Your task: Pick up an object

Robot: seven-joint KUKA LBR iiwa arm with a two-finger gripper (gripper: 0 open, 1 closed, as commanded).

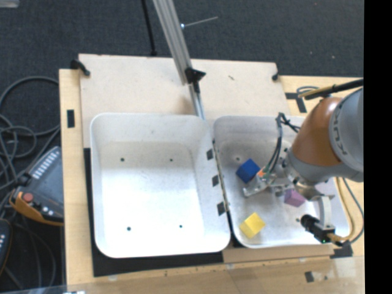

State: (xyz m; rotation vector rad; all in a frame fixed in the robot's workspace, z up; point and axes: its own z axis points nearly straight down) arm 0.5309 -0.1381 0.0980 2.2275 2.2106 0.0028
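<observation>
The right-hand bin (269, 130) is being reached into by the arm (331, 139) from the right, and the gripper (256, 188) is being held low over the bin floor, just below the blue cube (247, 170) and above the yellow cube (252, 225). Whether the jaws are apart or together cannot be told (they are blurred and partly masked by the wrist), and nothing is being seen between them. A purple block (294, 197) is being partly covered by the wrist, just right of the gripper. The yellow cube is lying near the bin's front wall, apart from the gripper. The left-hand bin (147, 127) is standing beside it, their walls touching
</observation>
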